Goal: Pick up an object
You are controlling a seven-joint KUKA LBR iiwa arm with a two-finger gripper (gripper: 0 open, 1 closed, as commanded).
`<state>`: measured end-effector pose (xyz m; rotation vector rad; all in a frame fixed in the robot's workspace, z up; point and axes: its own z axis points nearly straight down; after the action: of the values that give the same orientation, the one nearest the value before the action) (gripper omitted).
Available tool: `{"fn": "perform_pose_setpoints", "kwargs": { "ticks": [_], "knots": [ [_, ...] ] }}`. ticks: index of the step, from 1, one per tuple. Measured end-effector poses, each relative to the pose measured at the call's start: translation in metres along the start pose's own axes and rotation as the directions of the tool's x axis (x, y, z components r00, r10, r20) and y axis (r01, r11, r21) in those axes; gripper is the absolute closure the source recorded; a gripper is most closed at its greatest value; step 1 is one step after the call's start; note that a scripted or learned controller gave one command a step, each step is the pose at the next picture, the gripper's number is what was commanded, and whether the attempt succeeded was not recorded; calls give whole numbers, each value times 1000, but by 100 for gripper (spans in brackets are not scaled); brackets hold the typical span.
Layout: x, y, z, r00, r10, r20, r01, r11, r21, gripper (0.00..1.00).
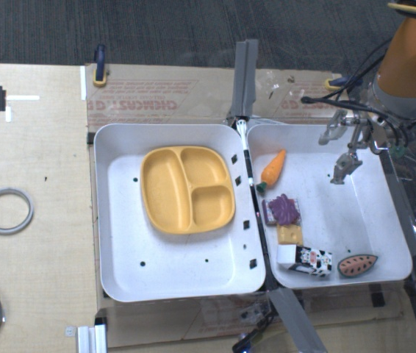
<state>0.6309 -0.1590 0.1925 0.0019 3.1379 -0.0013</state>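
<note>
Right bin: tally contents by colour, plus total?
Right bin contents:
Orange: 1, carrot
Purple: 1, grape bunch
Yellow: 1, block
Black and white: 1, cow toy
Reddish brown: 1, oval piece
Total: 5

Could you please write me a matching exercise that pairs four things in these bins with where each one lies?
Things:
1. yellow divided plate
2. carrot
3. purple grapes
4. toy cow

Places:
A. near the front edge of the right bin, beside the brown oval piece
B. in the left bin
C. top left of the right bin, by the divider
D. in the right bin, just behind the small yellow block

Pairs: 1-B, 2-C, 3-D, 4-A
</note>
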Motion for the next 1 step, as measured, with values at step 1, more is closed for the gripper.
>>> {"fn": "perform_pose_setpoints", "kwargs": {
  "ticks": [1],
  "knots": [
    [-11, 42, 73, 953, 302, -2, -302, 953, 1, 0]
  ]
}}
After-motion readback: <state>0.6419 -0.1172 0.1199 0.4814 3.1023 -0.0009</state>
